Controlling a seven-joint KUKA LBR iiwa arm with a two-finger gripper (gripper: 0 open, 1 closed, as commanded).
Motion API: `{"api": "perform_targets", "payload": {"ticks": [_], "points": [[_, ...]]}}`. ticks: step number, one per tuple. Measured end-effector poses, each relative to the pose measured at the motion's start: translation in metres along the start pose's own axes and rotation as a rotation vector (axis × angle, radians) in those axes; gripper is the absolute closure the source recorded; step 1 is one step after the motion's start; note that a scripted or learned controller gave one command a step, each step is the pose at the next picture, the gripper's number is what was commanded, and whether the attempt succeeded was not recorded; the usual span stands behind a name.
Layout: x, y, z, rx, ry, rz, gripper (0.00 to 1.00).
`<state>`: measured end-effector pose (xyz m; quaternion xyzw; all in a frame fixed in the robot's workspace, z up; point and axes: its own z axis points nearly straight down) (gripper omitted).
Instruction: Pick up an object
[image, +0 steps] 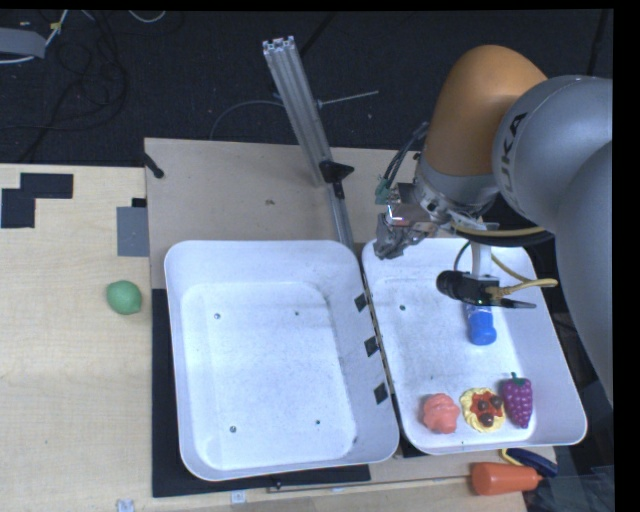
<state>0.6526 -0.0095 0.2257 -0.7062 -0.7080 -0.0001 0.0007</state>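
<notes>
The two-finger gripper (392, 243) is poised at the far-left corner of the right shallow white bin (560, 425); nothing is seen gripped. A descent toward the blue plastic bottle (481, 326), mid-bin, is called for.

We can make out only one piece of lettering: dark capital letters running down the grey casing of the arm (560, 150), just beside its orange band, seen at a steep angle and partly cut off; they look like part of the maker's name, though we cannot read them for certain. We find no labels, numbers or signs on anything else.
</notes>
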Motion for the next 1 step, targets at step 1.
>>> {"api": "perform_targets", "payload": {"ticks": [1], "points": [[0.048, -0.0012, 0.0068, 0.0, -0.001, 0.0, 1.0]]}}
